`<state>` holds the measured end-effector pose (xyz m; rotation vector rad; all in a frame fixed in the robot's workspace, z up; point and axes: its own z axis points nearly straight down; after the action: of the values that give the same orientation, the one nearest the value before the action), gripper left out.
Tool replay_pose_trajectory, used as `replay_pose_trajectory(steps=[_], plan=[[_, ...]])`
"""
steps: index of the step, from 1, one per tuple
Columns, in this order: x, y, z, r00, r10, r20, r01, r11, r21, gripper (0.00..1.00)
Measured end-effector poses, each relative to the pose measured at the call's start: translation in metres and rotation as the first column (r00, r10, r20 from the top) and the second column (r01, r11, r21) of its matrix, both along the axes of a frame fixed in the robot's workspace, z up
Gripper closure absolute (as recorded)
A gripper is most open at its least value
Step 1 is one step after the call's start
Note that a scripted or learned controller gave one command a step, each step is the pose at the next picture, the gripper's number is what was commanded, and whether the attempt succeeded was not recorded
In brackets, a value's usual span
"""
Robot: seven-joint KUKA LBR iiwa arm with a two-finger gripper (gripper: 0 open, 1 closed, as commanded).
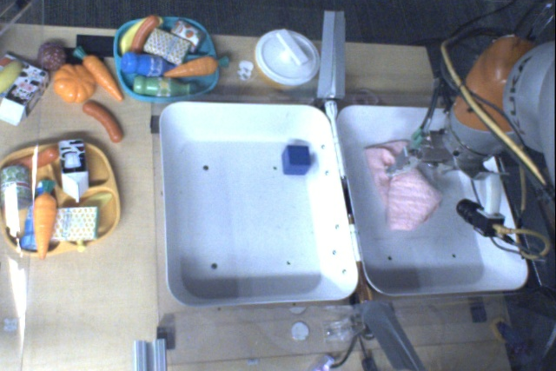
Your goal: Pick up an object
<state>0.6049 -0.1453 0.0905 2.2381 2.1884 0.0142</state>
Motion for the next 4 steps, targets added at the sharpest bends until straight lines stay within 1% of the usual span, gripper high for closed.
replay_pose_trajectory(steps=[1,2,3,4], plan=[[-0.021,0.031,0.001,0.993,0.121,-0.001,-0.121,0.993,-0.001,0.00],[0.022,0.060,0.000,0.986,0.169,0.001,-0.169,0.986,-0.002,0.00],[-0.019,0.032,0.000,0.991,0.136,-0.001,-0.136,0.991,-0.001,0.00],[0.051,0.018,-0.001,0.988,0.153,-0.003,-0.153,0.988,-0.002,0.00]])
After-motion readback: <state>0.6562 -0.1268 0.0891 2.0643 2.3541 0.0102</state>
